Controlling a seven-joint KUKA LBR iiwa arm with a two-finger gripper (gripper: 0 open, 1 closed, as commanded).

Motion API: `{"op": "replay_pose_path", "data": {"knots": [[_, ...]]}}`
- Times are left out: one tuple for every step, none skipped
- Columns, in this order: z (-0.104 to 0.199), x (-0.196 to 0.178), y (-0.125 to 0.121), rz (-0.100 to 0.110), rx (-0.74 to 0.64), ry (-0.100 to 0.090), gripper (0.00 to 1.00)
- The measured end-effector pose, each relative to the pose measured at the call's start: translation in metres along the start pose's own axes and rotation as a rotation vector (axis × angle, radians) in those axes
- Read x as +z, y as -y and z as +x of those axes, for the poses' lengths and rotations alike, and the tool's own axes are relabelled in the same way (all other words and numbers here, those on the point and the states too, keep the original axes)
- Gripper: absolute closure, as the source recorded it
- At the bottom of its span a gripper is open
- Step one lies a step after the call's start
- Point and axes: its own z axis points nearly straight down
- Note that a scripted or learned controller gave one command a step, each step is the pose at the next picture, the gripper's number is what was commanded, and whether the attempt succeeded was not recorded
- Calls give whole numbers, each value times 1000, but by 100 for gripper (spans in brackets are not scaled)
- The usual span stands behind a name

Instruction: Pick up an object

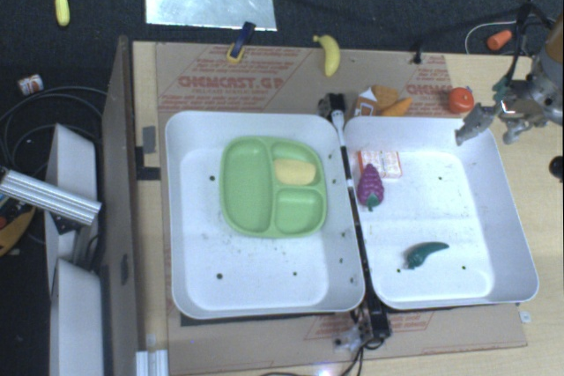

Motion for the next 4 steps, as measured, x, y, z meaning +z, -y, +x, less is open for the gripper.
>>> {"op": "replay_pose_path", "data": {"knots": [[2,177,74,19,5,-6,0],[43,190,103,3,0,-3,0],[42,177,100,-2,1,-2,100],[51,139,112,-1,-1,0,100]]}}
